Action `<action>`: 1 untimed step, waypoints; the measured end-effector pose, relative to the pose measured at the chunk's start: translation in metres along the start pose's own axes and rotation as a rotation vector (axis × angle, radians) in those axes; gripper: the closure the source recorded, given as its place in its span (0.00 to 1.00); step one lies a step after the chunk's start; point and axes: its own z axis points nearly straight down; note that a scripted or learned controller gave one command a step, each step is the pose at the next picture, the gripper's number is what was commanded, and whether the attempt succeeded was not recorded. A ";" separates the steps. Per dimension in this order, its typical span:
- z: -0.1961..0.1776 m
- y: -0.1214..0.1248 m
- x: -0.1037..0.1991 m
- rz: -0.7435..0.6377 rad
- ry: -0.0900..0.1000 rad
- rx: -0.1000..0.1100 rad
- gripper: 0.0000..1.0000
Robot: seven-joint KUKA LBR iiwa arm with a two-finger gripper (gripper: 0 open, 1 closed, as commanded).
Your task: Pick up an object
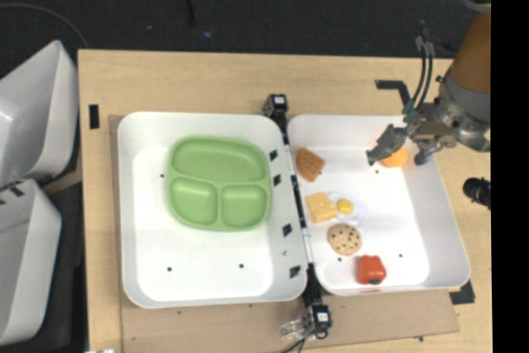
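1. Reaching in from the right, the grey arm (pixel 467 87) places its gripper (pixel 403 148) over the upper right part of the right bin (pixel 430 219).
2. The gripper's dark fingers stand spread on either side of a small orange object (pixel 396 157); one finger lies at the object's left, the other at its right, so the jaws are parted around it rather than clamped on it.
3. The orange object sits on the bin floor, near the bin's far wall, just beneath the gripper.
4. Well apart from the gripper, toward the bin's left side, lie a brown pastry-like piece (pixel 310 164), a yellow cheese-like block (pixel 321 207) with a small yellow item (pixel 344 207) just beside it, and a round cookie (pixel 344 240).
5. A red object (pixel 371 269) rests near the bin's front wall.
6. The left bin (pixel 149 260) holds a green divided plate (pixel 220 182).
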 end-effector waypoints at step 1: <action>-0.007 0.002 0.000 -0.002 -0.001 -0.013 0.00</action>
